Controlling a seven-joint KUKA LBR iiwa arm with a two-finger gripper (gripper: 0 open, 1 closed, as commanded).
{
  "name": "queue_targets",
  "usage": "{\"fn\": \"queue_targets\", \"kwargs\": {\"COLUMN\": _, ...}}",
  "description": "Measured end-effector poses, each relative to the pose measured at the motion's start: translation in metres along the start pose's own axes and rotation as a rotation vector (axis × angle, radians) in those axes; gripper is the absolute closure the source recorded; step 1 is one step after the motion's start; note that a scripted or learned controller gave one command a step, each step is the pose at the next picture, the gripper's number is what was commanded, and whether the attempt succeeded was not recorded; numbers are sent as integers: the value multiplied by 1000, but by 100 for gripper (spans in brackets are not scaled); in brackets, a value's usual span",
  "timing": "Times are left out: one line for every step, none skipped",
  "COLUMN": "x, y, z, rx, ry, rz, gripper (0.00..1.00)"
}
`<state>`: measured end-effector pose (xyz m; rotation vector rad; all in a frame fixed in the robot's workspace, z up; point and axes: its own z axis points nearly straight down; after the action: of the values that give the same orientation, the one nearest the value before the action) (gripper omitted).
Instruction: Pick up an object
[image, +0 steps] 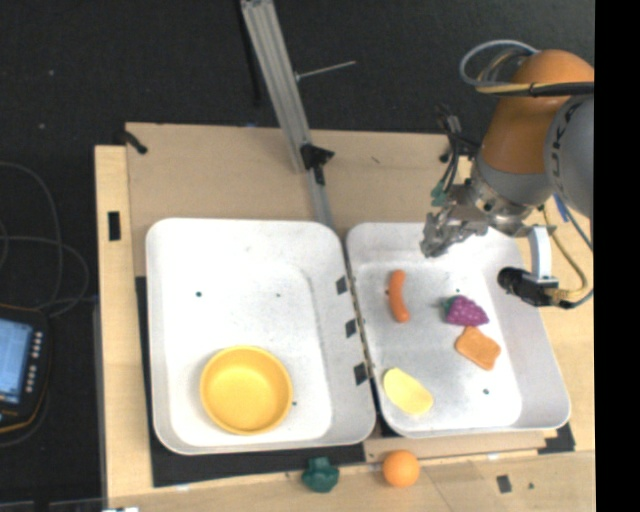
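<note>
In the right bin (520, 400) lie an orange sausage-shaped piece (398, 296), a purple bunch of grapes (465, 311), an orange wedge (478, 348) and a pale yellow piece (406, 391). My gripper (437, 243) hangs over the bin's far edge, up and to the right of the sausage piece and above the grapes. Nothing shows between its tips. The left bin (200, 260) holds a yellow bowl (245, 388) near its front.
An orange ball (400, 468) and a small green object (320, 475) rest on the bench in front of the bins. A slanted metal bar (285, 95) rises behind the bins' shared edge. A black cable connector (525, 285) hangs over the right bin's right side.
</note>
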<state>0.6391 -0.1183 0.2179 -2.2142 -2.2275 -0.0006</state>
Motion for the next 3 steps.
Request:
{"fn": "queue_targets", "kwargs": {"x": 49, "y": -12, "z": 6, "rx": 0, "ry": 0, "rz": 0, "gripper": 100}}
{"fn": "queue_targets", "kwargs": {"x": 105, "y": -22, "z": -11, "rx": -2, "ry": 2, "rz": -1, "gripper": 100}}
{"fn": "queue_targets", "kwargs": {"x": 151, "y": -45, "z": -20, "rx": -1, "ry": 2, "rz": -1, "gripper": 100}}
